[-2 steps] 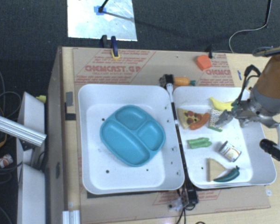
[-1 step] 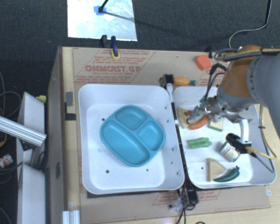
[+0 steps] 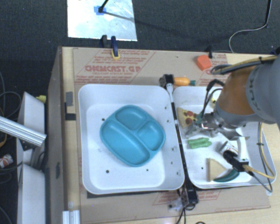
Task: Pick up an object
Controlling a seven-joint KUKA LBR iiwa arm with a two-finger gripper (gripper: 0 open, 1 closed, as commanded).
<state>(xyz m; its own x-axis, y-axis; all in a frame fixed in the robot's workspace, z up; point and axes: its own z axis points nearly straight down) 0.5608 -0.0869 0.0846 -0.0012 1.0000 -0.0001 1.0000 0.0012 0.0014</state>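
Reaching into the right bin (image 3: 263, 146), your arm (image 3: 252, 94) has its gripper (image 3: 203, 125) low over a crowded patch, and that crowding is the main risk. You cannot tell from this slanted view whether the gripper is open or shut, nor whether it has anything, so do not count on a catch.

The likeliest target, in my judgement, is the green piece (image 3: 199, 143), lying flat on the bin floor just below the gripper and close to the wall shared with the left bin (image 3: 91, 125). Its long axis runs nearly left to right across the view, tilted slightly upward toward the right end. It looks slim and low, so a closure along that axis would likely slide off; you want to close across the narrow width.

A pizza slice toy (image 3: 187, 117) lies touching or just beside the gripper, and could be nudged or pinched instead. The nearby wall may block one side of the descent. A tan wedge (image 3: 213, 168) and a dark teal curved piece (image 3: 229, 175) lie well apart, nearer the front.
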